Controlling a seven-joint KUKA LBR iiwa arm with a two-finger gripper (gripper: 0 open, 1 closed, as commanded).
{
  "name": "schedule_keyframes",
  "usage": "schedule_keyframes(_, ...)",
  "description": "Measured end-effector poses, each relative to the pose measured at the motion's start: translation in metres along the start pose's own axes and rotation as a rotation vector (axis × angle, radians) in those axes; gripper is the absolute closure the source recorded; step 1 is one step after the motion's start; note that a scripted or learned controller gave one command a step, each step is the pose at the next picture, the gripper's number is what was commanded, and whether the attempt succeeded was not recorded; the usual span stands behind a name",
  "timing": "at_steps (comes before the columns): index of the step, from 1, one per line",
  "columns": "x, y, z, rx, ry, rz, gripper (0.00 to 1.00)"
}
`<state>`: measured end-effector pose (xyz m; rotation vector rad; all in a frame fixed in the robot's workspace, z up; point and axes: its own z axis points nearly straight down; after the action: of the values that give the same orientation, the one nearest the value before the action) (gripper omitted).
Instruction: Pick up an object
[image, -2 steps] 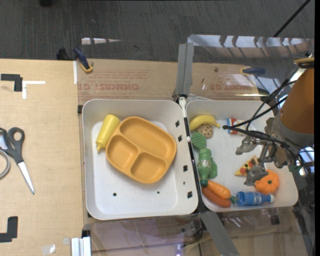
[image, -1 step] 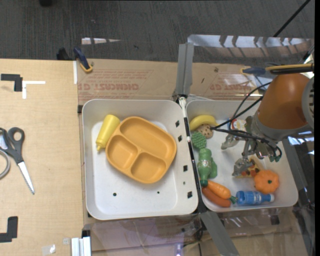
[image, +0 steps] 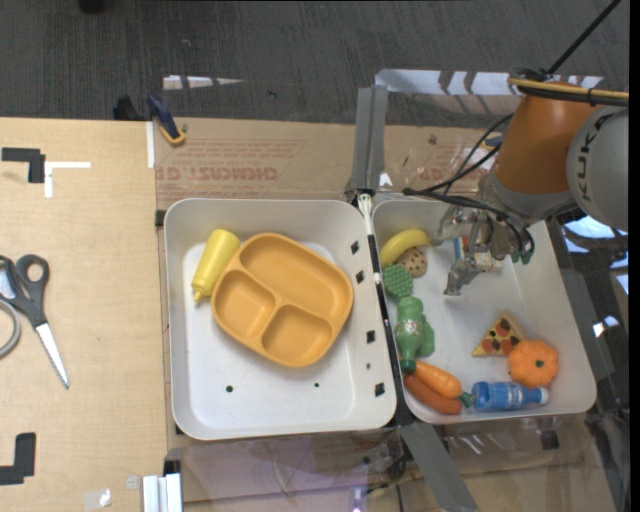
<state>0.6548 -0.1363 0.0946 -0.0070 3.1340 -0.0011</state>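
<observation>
Over the right bin (image: 560, 330), in its upper half, the hand (image: 468, 268) hangs from the grey arm (image: 600, 160) with its orange band (image: 540, 140). Its metal fingers point down toward bare white floor, and nothing sits between them; whether they are spread or closed I cannot tell, as the wrist blocks part of them.

Around the hand lie the objects it could take. Up and to its left a yellow banana (image: 405, 243) rests against the bin's left wall, with a small brown speckled cookie (image: 415, 263) just below it. Down the same wall runs a green toy (image: 408, 318), bumpy at the top and rounder lower down. Below that, an orange carrot (image: 437, 380) lies slantwise on a red piece (image: 430, 398) near the front corner. A blue bottle (image: 508, 396) lies on its side along the front wall, its cap end beside the carrot. Just above the bottle sits an orange pumpkin (image: 533, 362), and a pizza slice (image: 497, 336) touches the pumpkin's left side. None of these touches the hand.

The left bin (image: 190, 390) holds an orange divided plate (image: 282, 297) with three compartments, tilted a little, and a yellow bottle (image: 212, 262) lying against its upper left edge.

Outside the bins, scissors (image: 35, 310) with grey handles lie on the wooden worktop (image: 80, 400) at far left. Brown cardboard (image: 250, 160) lies behind the left bin.
</observation>
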Motion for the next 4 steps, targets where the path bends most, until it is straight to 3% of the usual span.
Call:
schedule_keyframes(1, 0.052, -0.078, 0.000, 0.001, 0.001, 0.060, 0.00)
schedule_keyframes(2, 0.115, -0.053, 0.001, -0.001, 0.005, -0.030, 0.00)
schedule_keyframes(3, 0.155, -0.061, -0.005, 0.004, -0.019, -0.172, 0.00)
schedule_keyframes(4, 0.104, 0.014, 0.002, -0.002, 0.003, -0.042, 0.00)
